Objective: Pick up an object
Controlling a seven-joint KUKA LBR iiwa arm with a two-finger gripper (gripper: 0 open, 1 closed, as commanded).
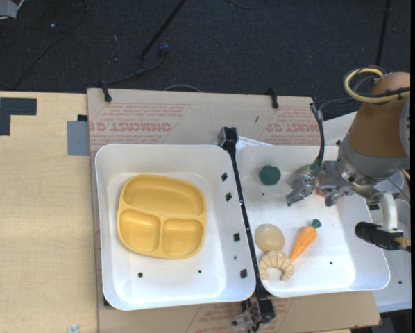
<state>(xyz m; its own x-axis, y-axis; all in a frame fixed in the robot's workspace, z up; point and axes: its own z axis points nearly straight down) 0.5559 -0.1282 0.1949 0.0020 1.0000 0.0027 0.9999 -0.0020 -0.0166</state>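
In the right bin (360,277) lie a green ball (269,175) near the back left, a carrot (303,242) in the middle, a beige round bun (269,238) and a croissant (277,265) at the front left. My gripper (313,193) hovers over the back middle of this bin, right of the green ball and above the carrot's leafy end. Its fingers stand open with nothing between them.
The left bin (110,255) holds a yellow divided plate (162,216). A black divider (239,214) runs between the two bins. Cardboard (166,120) lies under and behind both bins.
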